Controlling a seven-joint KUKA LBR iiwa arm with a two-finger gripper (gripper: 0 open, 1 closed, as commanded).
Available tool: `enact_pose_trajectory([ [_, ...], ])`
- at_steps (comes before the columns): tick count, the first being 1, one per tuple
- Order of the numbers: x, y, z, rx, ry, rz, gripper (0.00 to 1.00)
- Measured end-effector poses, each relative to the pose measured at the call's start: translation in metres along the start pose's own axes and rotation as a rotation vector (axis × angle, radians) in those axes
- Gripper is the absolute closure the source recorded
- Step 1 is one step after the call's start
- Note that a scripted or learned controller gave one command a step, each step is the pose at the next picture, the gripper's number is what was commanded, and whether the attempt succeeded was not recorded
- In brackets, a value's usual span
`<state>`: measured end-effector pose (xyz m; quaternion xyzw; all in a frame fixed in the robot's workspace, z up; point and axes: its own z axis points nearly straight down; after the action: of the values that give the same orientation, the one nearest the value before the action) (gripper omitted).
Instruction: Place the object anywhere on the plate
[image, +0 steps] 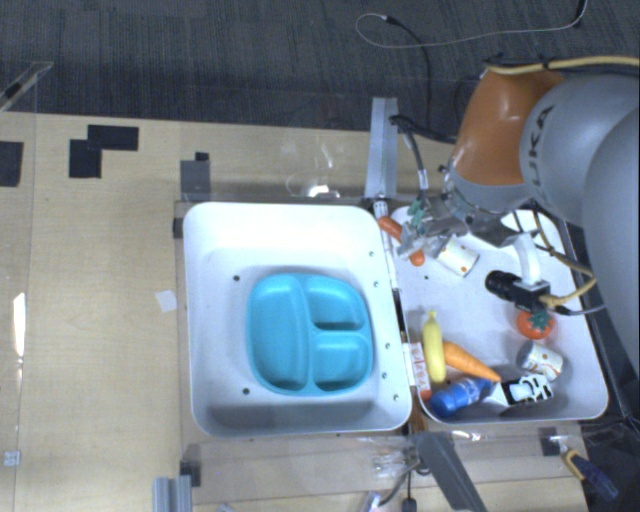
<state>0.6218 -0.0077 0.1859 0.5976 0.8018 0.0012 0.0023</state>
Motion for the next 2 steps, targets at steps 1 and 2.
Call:
enact_pose_trajectory([
  [1, 0.082, -0.048, 0.001, 0.001, 0.002, 0.013, 1.0],
  [2, 0.132, -0.086, 0.001, 0.001, 0.002, -0.099, 1.0],
])
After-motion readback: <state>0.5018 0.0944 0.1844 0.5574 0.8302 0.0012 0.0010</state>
